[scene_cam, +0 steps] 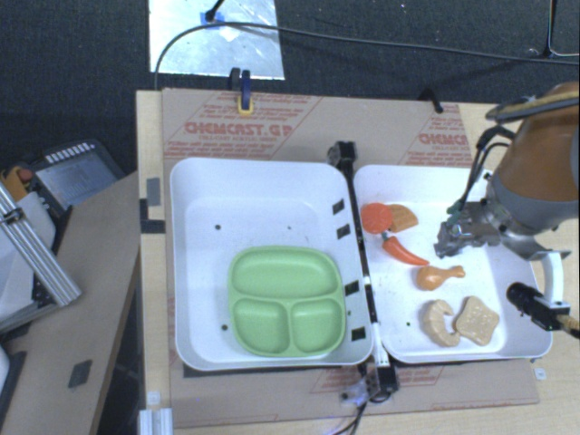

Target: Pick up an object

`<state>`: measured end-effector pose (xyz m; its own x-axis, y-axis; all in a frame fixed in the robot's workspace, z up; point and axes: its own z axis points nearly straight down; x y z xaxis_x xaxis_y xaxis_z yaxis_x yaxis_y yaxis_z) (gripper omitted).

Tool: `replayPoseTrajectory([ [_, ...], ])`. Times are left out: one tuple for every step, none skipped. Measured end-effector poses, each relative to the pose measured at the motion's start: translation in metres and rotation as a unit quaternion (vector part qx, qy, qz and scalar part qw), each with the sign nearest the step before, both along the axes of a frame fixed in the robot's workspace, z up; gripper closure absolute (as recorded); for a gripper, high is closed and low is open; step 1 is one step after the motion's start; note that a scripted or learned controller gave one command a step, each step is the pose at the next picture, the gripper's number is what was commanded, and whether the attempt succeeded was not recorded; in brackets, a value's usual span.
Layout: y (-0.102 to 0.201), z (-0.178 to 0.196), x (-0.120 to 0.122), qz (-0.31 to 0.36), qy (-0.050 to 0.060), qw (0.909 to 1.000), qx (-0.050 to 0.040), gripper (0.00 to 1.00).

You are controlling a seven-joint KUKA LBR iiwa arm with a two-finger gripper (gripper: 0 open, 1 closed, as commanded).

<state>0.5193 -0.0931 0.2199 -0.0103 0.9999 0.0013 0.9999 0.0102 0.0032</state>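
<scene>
Place: robotics lab test cell.
Evidence: grey arm [544, 166] over two white bins [195, 243] on a cardboard-lined tabletop [299, 116].
Surroundings: dark carpet [72, 43], loose cables [408, 48], aluminium extrusion [36, 252].

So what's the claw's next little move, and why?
Probably straight down and a bit left. The gripper hovers in the right bin beside the carrot and just above the drumstick, with nothing visibly held, so lowering onto one of them comes first.

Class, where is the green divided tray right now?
The green divided tray lies in the left white bin, toward its front edge, near the divider between the bins.
</scene>
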Motion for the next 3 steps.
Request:
replayPoseTrajectory([
  [0.048, -0.005, 0.006, 0.000, 0.001, 1.0000, 0.0002, 1.00],
  [0.093, 0.003, 0.007, 0.000, 0.000, 1.0000, 0.0002, 1.00],
  [0.150, 0.014, 0.004, 0.001, 0.001, 1.0000, 0.0007, 1.00],
])
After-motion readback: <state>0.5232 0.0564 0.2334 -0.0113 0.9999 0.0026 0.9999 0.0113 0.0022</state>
